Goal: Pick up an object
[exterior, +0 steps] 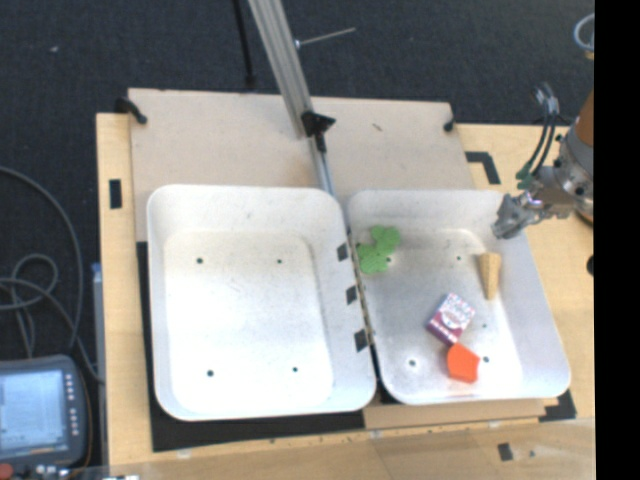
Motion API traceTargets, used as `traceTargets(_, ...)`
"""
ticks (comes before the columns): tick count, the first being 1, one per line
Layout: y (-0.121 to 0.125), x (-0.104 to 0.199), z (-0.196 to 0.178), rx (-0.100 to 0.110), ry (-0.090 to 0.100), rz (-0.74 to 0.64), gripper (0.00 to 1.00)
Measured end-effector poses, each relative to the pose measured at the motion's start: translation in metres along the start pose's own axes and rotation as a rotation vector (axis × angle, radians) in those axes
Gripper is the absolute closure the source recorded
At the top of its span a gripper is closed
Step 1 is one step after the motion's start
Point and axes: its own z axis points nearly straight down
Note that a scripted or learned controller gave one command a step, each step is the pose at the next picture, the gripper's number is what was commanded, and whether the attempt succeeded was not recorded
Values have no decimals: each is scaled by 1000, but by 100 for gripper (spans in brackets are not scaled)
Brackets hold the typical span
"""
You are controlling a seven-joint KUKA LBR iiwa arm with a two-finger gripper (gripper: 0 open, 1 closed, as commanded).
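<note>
In the camera view, your gripper sits over the far right corner of the right bin, reaching in from the right. It looks small and blurred here, so you cannot tell whether it is open or closed, and nothing shows between its tips.

The right bin holds 4 candidates. A tan cone-shaped piece lies just near of the gripper, close to the right wall. A purple and white box rests nearer you, around the middle, with an orange block just beside it on the near side. A green lumpy toy sits against the left wall, by the divider. The left bin lies well apart from all of this.

Watch for 3 risks, as I judge them. The cone is slim and lies flat, so it may roll or slip out of a pinch. It is also near the bin wall, so a descent slightly off to the right could strike the rim. If you go for the box instead, the orange block next to it could get nudged, or block 1 finger from seating.
</note>
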Motion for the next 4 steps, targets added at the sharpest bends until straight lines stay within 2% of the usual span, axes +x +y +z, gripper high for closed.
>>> traceTargets(1,1,-1,-25,3,1,-1,100)
traceTargets(3,3,104,-30,6,3,-2,100)
traceTargets(4,-8,154,-26,7,3,-2,100)
